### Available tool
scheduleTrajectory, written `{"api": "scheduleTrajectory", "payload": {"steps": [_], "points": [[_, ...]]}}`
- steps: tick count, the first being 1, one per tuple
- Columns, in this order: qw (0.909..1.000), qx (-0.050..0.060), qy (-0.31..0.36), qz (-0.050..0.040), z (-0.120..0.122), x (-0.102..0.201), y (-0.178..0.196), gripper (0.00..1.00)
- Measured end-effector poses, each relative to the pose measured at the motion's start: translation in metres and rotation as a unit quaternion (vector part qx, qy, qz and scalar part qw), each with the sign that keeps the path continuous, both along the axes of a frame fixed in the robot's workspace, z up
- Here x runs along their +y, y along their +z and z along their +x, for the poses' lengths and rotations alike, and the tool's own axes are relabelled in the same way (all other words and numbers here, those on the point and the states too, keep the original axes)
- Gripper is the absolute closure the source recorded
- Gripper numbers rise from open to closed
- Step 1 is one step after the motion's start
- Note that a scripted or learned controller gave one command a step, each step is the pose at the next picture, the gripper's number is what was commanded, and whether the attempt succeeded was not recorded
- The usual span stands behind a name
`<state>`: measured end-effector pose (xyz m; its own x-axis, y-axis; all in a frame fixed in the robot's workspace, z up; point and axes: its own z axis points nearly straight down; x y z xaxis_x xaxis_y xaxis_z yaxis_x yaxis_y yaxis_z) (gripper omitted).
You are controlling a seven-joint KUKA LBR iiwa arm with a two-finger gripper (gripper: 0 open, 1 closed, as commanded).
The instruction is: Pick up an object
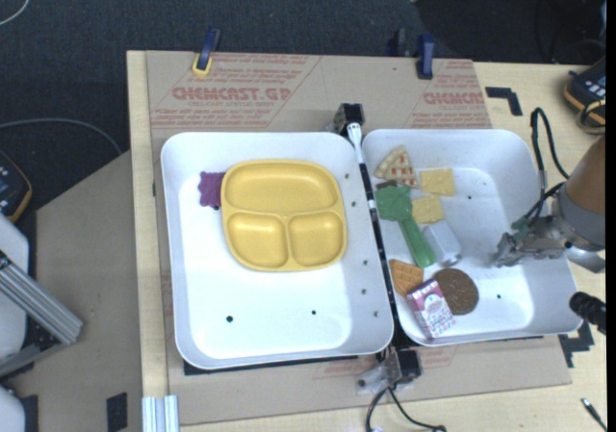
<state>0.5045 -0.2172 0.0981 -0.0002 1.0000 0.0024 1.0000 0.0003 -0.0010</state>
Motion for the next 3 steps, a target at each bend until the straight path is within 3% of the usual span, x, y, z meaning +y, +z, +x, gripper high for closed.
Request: {"api": "scheduleTrajectory", "payload": {"steps": [2, 3], "points": [[1.0, -0.004, 0.0, -0.0032, 0.002, -0.002, 0.106, 1.0], [1.0, -0.003, 0.001, -0.0028, 0.003, -0.002, 0.128, 1.0]]}}
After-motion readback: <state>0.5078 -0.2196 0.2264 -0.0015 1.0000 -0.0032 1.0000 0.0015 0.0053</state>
